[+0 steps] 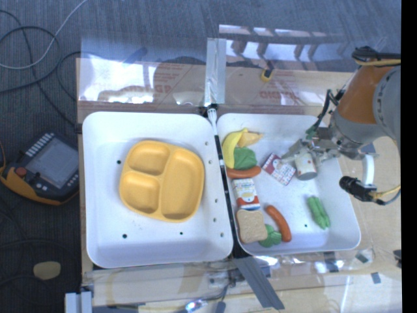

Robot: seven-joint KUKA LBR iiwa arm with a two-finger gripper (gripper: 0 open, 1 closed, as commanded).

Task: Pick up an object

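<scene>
A: Two bins sit side by side. What is at the far left of the frame?

B: A pendant (44,171) on the dark floor, left of the left bin (104,240).

A: And inside that bin?

B: A yellow tray (161,180) with three compartments, lying near its middle.

A: The right bin (339,237)?

B: Along its left wall, from top down: a banana (233,142), a green leaf (244,157) overlapping it, a red sausage (242,172) just below, a small bottle (245,194), then a bread slice (251,224) with a green bit (272,238) at its lower right corner.

A: Further right?

B: A second sausage (278,222) lies tilted beside the bread. A red-and-white packet (280,169) sits in the upper middle. A green pea pod (318,212) lies apart, lower right.

A: The gripper?

B: The gripper (307,156) hangs over the upper right of that bin, just right of the packet, with a pale cylinder at its tip. The arm (365,103) enters from the right edge. I cannot tell how far it is open, nor whether it has hold of anything.
</scene>
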